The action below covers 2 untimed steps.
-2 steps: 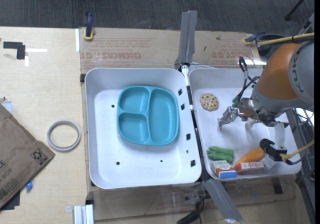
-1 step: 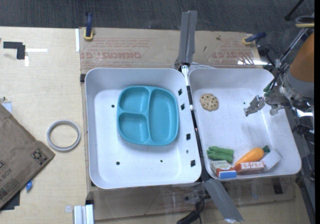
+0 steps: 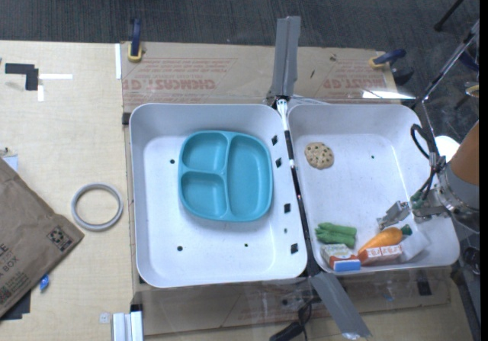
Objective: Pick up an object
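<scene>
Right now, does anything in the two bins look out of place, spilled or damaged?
Nothing looks spilled or broken. The blue divided tray lies flat in the left bin. In the right bin, the cookie sits alone, while the carrot, green beans and small carton crowd the near corner.

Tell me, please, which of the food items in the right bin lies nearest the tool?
The orange carrot, lying just below the tool; the green beans and cookie lie farther left.

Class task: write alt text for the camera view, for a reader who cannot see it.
The claw hangs over the right bin, just above a carrot lying beside a green toy and small boxes; a cookie lies further back. The left bin holds a blue tray.
</scene>
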Each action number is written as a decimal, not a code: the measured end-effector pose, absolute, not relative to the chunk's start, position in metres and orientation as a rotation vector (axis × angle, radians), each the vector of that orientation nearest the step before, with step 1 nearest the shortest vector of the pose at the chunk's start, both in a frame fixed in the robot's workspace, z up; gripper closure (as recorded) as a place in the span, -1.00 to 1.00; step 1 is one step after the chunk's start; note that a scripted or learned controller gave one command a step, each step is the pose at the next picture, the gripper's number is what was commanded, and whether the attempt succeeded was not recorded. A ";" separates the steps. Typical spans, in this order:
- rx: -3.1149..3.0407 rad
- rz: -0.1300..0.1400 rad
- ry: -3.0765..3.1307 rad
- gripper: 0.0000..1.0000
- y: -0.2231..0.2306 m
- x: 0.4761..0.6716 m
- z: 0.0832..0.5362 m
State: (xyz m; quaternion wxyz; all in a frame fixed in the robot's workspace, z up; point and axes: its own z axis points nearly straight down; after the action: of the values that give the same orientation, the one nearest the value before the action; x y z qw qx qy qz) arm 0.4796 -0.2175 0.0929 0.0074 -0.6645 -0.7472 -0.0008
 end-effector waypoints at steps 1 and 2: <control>-1.973 0.002 -2.441 -1.00 -0.096 0.478 0.156; -2.052 0.002 -2.375 -1.00 -0.103 0.478 0.090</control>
State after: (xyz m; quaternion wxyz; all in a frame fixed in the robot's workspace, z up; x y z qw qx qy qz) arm 0.4775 -0.1027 0.0895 0.0017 -0.6538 -0.7567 0.0007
